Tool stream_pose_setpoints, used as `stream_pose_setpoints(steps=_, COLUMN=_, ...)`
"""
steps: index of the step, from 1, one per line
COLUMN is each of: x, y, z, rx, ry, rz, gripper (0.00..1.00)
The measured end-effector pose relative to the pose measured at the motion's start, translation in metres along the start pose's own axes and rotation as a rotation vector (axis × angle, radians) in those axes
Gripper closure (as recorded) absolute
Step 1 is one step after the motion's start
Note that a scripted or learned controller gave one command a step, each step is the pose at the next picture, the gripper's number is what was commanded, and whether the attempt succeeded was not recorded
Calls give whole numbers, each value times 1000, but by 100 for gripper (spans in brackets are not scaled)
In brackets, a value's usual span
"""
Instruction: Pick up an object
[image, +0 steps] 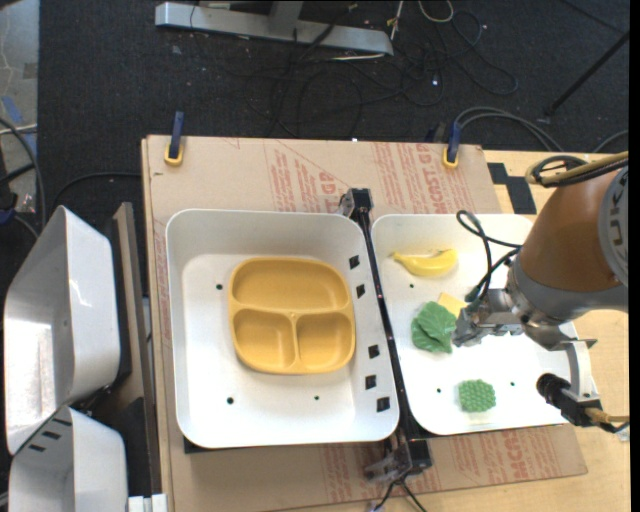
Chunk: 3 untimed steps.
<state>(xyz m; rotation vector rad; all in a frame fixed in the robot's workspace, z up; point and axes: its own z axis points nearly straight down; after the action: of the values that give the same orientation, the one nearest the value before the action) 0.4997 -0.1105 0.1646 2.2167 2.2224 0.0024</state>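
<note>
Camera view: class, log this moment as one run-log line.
gripper beside green leafy piece | right bin: banana, green round piece | left bin: yellow tray

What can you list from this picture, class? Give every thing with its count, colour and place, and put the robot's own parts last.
shallow white plastic bins: two, white, side by side on the bench
yellow divided plastic tray: one, yellow, three compartments, in the left bin
yellow banana-shaped toy: one, yellow, upper part of the right bin
green leafy toy: one, green, middle of the right bin, beside the tool
small pale yellow block: one, just above the leafy toy
green bumpy round toy: one, green, lower part of the right bin
clamps: two, blue and yellow, bench's far edge
arm: one, grey and orange, over the right bin
tool: one, dark, by the leafy toy
</note>
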Motion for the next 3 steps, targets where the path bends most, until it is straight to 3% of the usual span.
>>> stream_pose_setpoints(steps=2, x=-7, y=2, z=-67, rx=0, ry=-1, rz=-1, gripper=100)
stream_pose_setpoints(steps=3, x=54, y=-2, z=-72, rx=4, ry=1, rz=-2, gripper=100)
